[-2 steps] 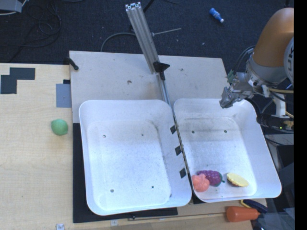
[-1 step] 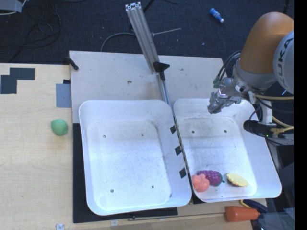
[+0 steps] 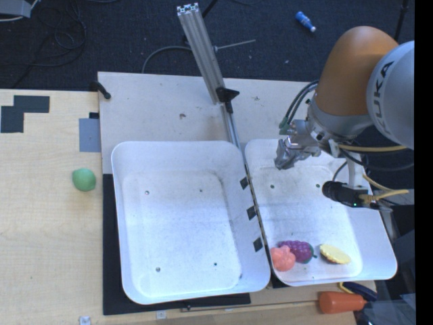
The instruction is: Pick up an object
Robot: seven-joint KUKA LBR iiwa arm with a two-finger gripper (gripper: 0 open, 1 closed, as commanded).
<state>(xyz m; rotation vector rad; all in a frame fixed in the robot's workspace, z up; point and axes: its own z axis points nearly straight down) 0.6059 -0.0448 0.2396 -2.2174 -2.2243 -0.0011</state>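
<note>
Grey arm (image 3: 396, 90) enters from right of view, orange band (image 3: 352, 70) above wrist. Wrist angled down and toward view's left. Tool (image 3: 284, 160) small, dark metallic, hanging low at arm's end; nothing seen between its tips.

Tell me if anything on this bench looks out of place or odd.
A green ball sits alone on the wooden surface left of both bins, away from the other objects. The pink, purple and yellow pieces crowd the right bin's near edge. Nothing looks spilled or damaged.
</note>
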